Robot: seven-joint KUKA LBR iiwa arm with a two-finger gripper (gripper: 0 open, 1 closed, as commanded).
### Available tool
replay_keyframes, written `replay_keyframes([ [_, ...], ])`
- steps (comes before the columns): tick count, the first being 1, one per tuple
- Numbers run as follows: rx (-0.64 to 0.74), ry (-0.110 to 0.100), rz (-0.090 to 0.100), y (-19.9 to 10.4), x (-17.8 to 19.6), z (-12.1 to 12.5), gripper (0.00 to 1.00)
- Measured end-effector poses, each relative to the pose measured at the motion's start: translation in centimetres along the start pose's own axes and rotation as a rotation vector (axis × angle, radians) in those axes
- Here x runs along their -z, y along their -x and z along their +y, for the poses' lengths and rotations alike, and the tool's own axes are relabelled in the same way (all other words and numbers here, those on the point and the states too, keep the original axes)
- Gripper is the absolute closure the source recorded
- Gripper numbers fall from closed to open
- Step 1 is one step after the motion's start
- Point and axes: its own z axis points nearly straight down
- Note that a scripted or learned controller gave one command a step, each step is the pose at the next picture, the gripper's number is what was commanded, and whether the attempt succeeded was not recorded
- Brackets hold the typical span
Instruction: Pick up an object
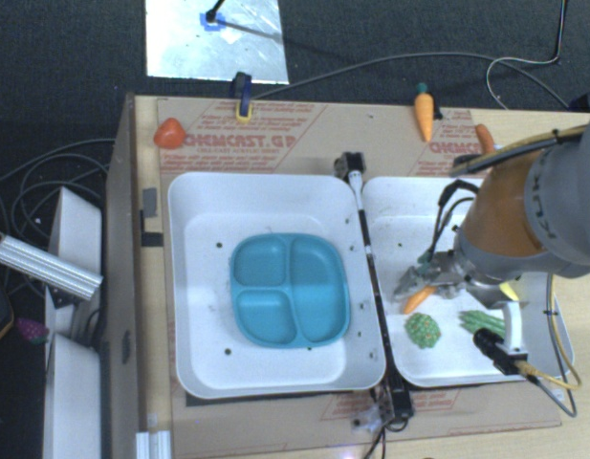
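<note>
The small orange carrot [418,300] beside the gripper [412,282] is judged light and hard, best held mid-length; the gripper's state cannot be told.

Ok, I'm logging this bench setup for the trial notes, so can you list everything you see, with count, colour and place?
white bins: 2, side by side on the bench
divided plate: 1, blue, middle of the left bin
small carrot: 1, orange, right bin, at the gripper's tip
round leafy piece: 1, green, right bin, near the front wall
bean-like pieces: green, right bin, beside the arm; count unclear
carrot: 1, orange with green top, on the cardboard behind the right bin
round orange piece: 1, on the cardboard's back left corner
shiny sheet: 1, silver, on the dark floor behind the bench
arm: 1, grey with orange band, over the right bin
gripper: 1, low in the right bin
</note>
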Motion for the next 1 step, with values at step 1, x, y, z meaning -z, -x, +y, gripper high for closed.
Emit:
replay_keyframes([
  [1,0.001,0.002,0.0,0.02,1.04,0.08,1.0],
])
